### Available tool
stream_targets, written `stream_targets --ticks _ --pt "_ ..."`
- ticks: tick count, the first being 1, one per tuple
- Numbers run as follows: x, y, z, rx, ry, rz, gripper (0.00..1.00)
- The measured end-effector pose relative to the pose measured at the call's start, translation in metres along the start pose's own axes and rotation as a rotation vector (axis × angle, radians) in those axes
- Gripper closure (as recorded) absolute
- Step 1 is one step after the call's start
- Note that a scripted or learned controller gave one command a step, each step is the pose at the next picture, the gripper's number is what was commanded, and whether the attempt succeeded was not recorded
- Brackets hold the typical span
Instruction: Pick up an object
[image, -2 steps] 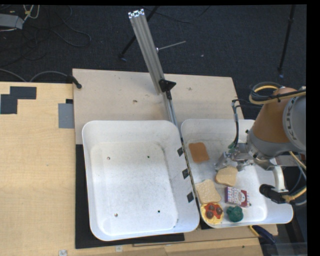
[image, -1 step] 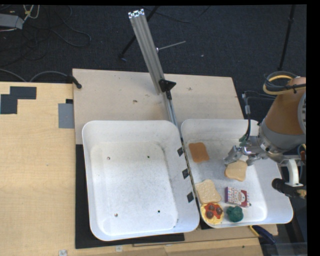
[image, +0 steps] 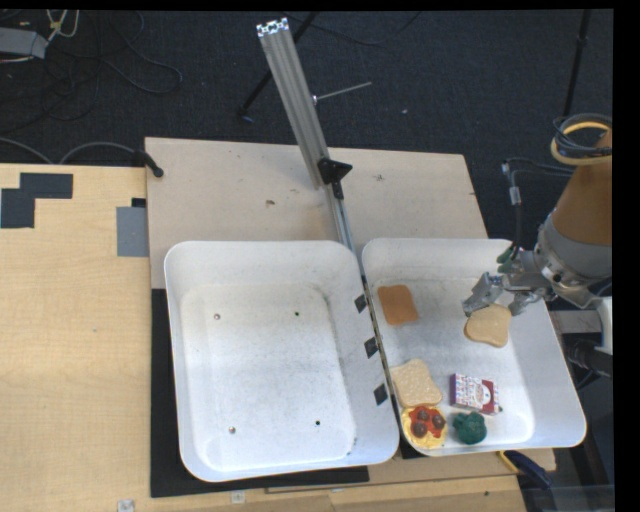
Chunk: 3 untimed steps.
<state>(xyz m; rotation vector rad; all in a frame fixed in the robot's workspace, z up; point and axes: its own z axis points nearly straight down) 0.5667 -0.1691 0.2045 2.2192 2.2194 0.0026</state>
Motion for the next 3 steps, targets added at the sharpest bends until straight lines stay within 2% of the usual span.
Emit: stream_targets --ticks 1,2,3 --pt "0.042 0.007 -0.001 0.005 0.002 -0.002 1.0" --pt "0.101 0.013 -0.013 0.004 0.004 -0.004 1.0" --pt "0.154 0.014 -0.004 0.008 0.004 -0.003 1.0"
